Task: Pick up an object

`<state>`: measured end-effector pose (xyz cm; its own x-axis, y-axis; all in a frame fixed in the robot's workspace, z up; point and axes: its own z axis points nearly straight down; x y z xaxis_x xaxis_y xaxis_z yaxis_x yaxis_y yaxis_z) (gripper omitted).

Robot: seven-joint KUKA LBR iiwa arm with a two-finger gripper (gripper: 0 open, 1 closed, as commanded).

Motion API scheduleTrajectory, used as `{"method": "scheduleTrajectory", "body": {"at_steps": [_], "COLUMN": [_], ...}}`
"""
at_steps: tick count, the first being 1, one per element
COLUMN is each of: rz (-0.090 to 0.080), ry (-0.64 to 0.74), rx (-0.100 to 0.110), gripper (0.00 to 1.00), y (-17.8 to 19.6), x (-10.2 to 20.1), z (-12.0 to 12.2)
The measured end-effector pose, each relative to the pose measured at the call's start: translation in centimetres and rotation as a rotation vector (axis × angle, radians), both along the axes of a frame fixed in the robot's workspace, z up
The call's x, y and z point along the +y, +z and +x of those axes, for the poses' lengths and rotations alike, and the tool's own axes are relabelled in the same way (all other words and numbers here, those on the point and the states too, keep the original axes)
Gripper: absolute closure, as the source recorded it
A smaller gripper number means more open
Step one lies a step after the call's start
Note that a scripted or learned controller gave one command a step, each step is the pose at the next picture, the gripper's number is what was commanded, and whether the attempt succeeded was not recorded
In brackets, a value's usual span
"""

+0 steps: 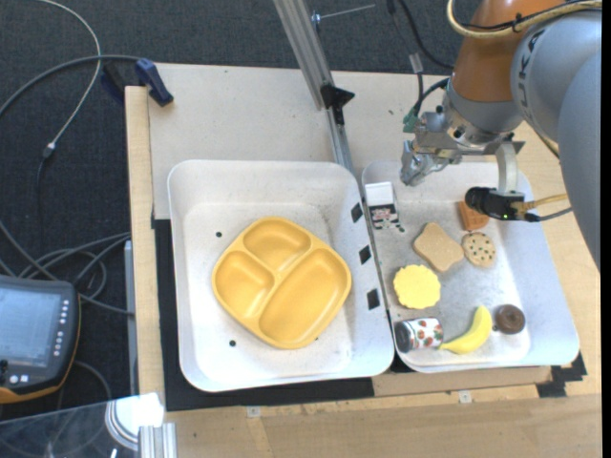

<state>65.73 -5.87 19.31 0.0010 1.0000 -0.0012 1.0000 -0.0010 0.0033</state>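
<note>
From where I stand, the slice of bread [437,247] lying flat in the right bin [531,277] is the handiest marker. The gripper [416,168] hangs beyond the bread, toward the far rim of that bin, above the bin floor and apart from the slice. I cannot tell whether it is open or closed at this angle. The grey arm [563,74] with its orange band comes down to it from the right of the bread.

The things to pick all lie around the bread:
- A chocolate-chip cookie [478,249] sits just right of it, close to touching.
- A small orange block [470,219] lies beyond the cookie, up and right of the bread, partly hidden.
- A round yellow disc with a wavy edge [417,286] lies just nearer than the bread.
- A little can [420,333] lies on its side nearer again, at the bin's near rim.
- A banana [471,333] lies beside the can, its stem end touching or almost touching it.
- A brown doughnut [510,319] sits just right of the banana.
- A small white box [381,197] lies beyond and left of the bread, near the bin's left wall.

Well left of the bread, in the left bin [200,208], a yellow divided plate [280,281] lies flat.
</note>
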Motion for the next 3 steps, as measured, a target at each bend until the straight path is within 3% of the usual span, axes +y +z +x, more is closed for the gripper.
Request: {"method": "scheduleTrajectory", "body": {"at_steps": [3], "rz": [-0.001], "ry": [0.0], "rx": [0.0], "gripper": [1.0], "y": [0.01], "x": [0.12], "z": [0.84]}}
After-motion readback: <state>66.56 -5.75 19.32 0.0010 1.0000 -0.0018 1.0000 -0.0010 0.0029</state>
